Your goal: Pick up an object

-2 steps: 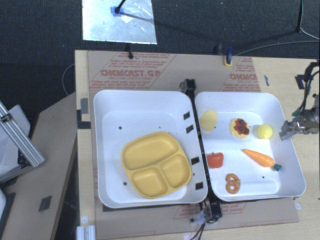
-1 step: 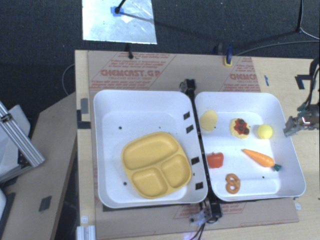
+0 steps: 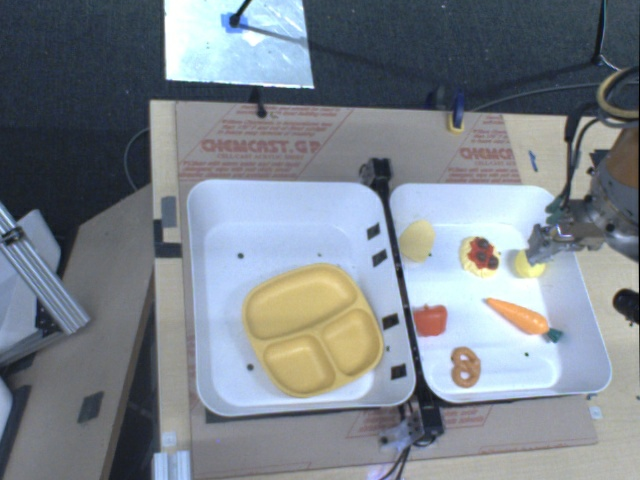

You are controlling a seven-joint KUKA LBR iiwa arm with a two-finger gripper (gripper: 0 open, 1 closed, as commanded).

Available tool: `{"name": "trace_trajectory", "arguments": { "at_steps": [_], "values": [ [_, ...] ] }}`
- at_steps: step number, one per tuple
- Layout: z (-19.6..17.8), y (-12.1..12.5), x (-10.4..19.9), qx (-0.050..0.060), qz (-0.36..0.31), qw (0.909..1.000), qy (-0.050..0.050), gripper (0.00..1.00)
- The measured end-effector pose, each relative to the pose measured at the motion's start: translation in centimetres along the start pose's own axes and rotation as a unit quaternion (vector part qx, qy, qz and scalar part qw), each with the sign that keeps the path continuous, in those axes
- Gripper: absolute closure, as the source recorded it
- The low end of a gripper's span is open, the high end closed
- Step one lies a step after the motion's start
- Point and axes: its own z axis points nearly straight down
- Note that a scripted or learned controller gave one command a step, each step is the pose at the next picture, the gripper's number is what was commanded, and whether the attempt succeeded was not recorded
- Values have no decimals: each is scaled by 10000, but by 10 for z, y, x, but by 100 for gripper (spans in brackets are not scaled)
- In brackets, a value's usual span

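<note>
I am reading this as the reach-in step: in the right bin [image 3: 575, 368], past the carrot [image 3: 518, 316], the gripper [image 3: 545, 245] is hovering at the right wall by a yellow piece [image 3: 528, 264], its grip unclear to me, so the next move is needing a short, accurate drop.

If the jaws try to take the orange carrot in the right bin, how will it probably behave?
The carrot looks like a stiff, glossy plastic toy, so it may slip between the jaws. Its body tapers toward one end, so a push would likely make it roll in a curve. It lies flat on the right bin floor, so tipping seems unlikely.
</note>
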Motion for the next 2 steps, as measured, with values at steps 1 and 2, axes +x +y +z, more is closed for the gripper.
{"name": "trace_trajectory", "arguments": {
  "at_steps": [1, 2],
  "values": [
    [2, 23, 47, -7, 0, 10000, -2, 100],
    [8, 25, 104, 1, -1, 10000, 1, 100]
  ]
}}
